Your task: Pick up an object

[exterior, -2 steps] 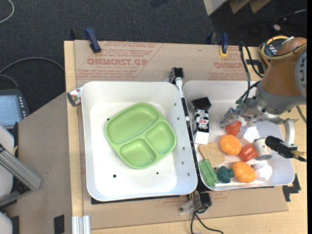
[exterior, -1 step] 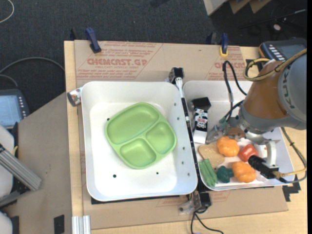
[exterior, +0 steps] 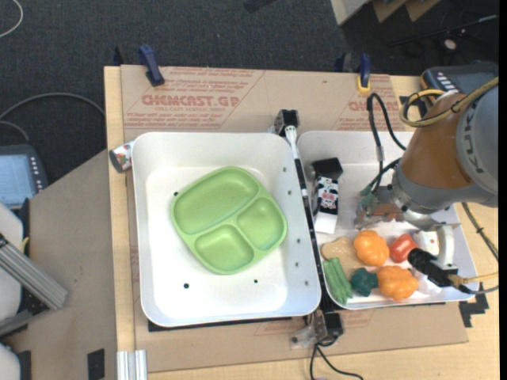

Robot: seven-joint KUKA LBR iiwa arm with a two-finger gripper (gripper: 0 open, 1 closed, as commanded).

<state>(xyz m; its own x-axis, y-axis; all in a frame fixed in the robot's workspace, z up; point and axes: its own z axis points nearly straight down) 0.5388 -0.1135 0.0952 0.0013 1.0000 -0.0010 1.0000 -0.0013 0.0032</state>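
- My gripper is low in the right bin; grip state can't be told.
- Orange toy lies just below it, toward the near rim, red piece beside.

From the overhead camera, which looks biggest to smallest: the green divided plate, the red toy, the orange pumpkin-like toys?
1. Green divided plate, by far the largest.
2. The two orange toys, which look alike in size, so unranked.
3. Red toy, partly hidden.

Two white bins, one green plate, two orange fruits.
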